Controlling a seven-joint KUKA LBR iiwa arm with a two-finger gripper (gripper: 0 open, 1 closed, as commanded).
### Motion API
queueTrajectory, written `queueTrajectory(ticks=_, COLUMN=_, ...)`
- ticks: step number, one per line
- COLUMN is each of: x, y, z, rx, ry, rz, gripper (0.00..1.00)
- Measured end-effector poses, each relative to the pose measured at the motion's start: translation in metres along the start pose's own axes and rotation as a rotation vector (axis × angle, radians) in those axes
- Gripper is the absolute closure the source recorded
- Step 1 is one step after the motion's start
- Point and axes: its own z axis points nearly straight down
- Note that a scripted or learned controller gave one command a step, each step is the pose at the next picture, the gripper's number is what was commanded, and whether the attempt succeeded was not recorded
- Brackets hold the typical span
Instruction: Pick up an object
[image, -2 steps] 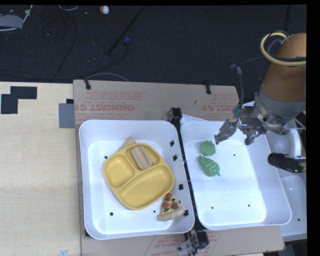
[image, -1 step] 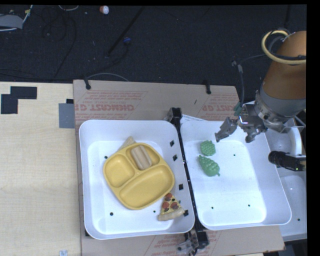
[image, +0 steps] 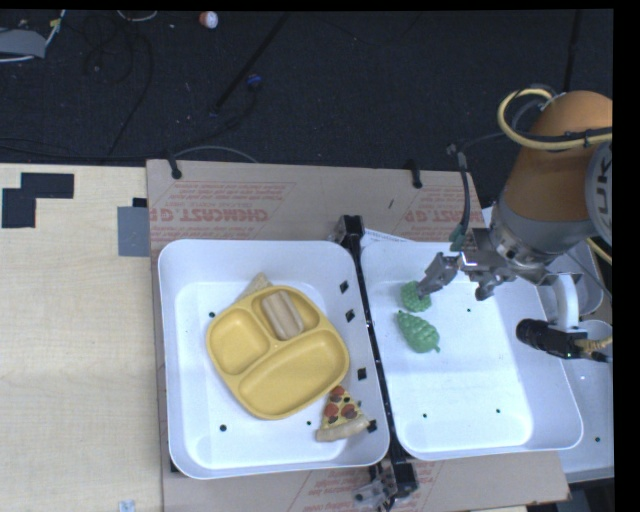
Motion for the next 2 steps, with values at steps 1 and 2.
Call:
queueTrajectory(ticks=1, x=0.003, y=-0.003, z=0.044, rx=0.000, ry=0.000, rz=0.001, gripper=0.00)
queueTrajectory(ticks=2, x=0.007, y=-0.003, z=0.109, rx=0.002, ry=0.001, rz=0.001, gripper=0.00)
